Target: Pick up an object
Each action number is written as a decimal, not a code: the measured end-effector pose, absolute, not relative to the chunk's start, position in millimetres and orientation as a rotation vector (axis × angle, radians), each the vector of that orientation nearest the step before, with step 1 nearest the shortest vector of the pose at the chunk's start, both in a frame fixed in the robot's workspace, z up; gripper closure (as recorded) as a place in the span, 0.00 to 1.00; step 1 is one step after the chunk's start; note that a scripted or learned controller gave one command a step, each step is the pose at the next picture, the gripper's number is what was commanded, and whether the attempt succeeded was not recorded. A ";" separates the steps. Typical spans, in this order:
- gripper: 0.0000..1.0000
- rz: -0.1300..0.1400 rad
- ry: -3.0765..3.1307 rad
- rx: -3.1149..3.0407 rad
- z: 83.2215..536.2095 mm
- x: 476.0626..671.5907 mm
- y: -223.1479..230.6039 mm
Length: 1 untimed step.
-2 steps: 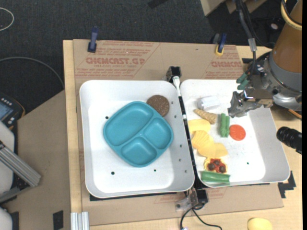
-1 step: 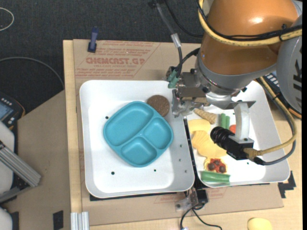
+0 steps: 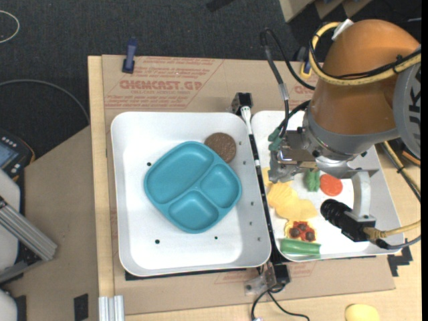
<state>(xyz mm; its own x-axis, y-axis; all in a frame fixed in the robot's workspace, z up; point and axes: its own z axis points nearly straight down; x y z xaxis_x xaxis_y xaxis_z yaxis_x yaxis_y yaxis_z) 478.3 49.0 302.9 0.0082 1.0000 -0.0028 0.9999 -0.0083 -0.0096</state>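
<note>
Here the cardboard-topped bench [image 3: 167, 79] on dark carpet [image 3: 60, 25] bears both bins; the gripper's [image 3: 284, 169] state is unclear.

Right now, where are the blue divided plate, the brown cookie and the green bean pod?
blue divided plate [image 3: 192, 186]: camera view, centre ridge.
brown cookie [image 3: 222, 146]: camera view, top face.
green bean pod [image 3: 299, 247]: camera view, middle of pod.

A bulky grey arm [image 3: 374, 122] with a glossy orange band [image 3: 358, 72] and looping black cables [image 3: 277, 72].

Robotics lab: cardboard-topped bench [image 3: 167, 85], white bins [image 3: 127, 179] (toy food inside), loose cables [image 3: 274, 59].
</note>
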 end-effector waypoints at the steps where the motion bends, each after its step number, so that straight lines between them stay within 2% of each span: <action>1: 1.00 -0.009 -2.231 -2.215 348.7 479.5 111.3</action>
